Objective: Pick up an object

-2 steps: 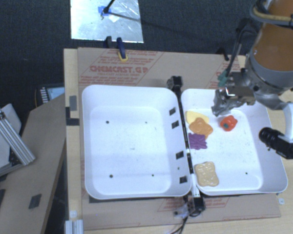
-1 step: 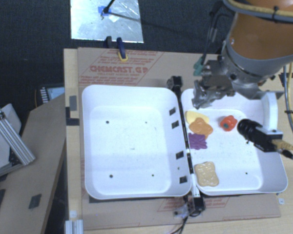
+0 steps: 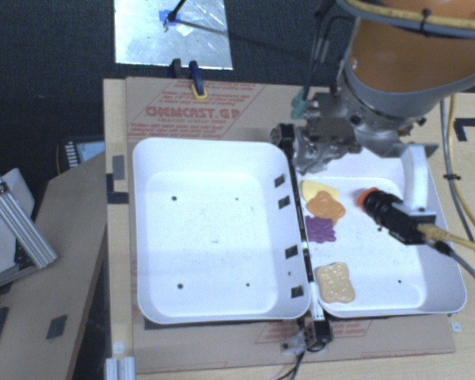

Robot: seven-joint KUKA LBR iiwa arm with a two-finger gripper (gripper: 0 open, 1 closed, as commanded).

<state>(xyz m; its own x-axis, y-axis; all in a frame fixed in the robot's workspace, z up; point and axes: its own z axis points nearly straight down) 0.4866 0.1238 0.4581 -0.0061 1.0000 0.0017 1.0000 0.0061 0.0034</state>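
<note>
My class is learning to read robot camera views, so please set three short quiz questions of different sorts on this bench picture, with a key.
1. True or false: the small items lie in the right bin.
2. Which item lies nearest the bottom edge of the view? A) the purple grape-like piece B) the tan waffle-like piece C) the orange piece
3. Fill in: the gripper hangs over the ____ end of the right bin, near the divide with the left bin.

Key: 1 true; 2 B; 3 far. The orange piece sits beside a yellow piece.
</note>
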